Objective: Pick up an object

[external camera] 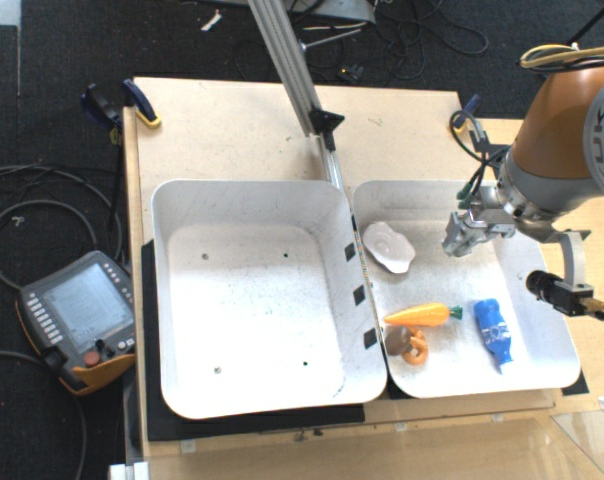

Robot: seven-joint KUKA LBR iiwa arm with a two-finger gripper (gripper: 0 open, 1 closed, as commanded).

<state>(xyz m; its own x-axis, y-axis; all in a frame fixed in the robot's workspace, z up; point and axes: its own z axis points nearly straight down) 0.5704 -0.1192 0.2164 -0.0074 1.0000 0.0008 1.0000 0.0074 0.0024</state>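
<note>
Carrot (418, 315): lay in right bin (542, 373), near blue bottle (493, 332).
My claw (463, 240): hovered above; opening indeterminable.

Bright even overhead light, soft shadows, mild glare on white bins (252, 208), slightly grainy

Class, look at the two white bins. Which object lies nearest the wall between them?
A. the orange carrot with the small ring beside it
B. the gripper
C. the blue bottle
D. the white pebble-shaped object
A: the carrot and the ring sit right beside the wall dividing the right bin from the left bin.
</note>
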